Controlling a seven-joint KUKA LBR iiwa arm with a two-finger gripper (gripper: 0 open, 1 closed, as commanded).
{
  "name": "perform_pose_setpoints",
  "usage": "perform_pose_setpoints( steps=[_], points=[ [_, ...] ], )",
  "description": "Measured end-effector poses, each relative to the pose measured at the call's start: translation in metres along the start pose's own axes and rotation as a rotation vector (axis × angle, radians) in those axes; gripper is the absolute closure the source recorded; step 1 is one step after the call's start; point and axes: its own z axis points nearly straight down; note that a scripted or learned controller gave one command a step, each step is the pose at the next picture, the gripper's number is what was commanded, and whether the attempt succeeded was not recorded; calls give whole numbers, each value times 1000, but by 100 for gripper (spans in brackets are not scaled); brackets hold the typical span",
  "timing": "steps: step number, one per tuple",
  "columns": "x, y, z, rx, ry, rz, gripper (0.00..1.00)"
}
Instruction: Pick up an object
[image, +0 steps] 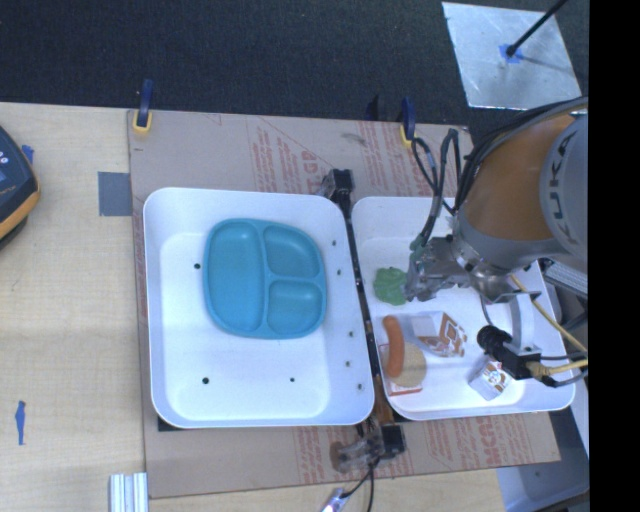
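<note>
Glossy plastic blue tray (265, 277); smooth white bins (170, 300); cardboard underlay (250, 150).

Green soft lump (391, 285) — right bin's left side; hot dog (396, 345) and packets (441, 334) lie nearer.

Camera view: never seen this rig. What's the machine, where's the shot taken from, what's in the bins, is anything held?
One fixed camera looks down at a slant on a bench with two shallow white bins. The grey and orange machine at right is a KUKA robot arm; its tool hangs low in the right bin, beside a green object. That bin also holds a hot dog and small packets. The left bin holds a blue divided plate. I cannot tell whether anything is held.
</note>
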Motion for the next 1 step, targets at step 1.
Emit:
perform_pose_setpoints(
  steps=[1],
  points=[
    [-1,-1,1,2,-1,1,0]
  ],
)
